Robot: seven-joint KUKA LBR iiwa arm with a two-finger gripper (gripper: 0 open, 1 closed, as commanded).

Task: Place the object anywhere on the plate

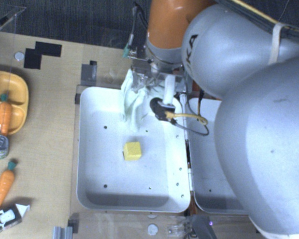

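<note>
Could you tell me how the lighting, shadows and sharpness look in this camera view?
In the camera view, light is even and soft; the yellow block casts a faint shadow in the left bin; the gripper blends into the white bin floor; the close grey arm looms large and slightly soft; the toy carrots stay reasonably sharp.

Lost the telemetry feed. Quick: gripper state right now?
Gripper: cannot be told. It hangs over the far end of the left bin; the yellow block lies on the bin floor, apart from it.
</note>
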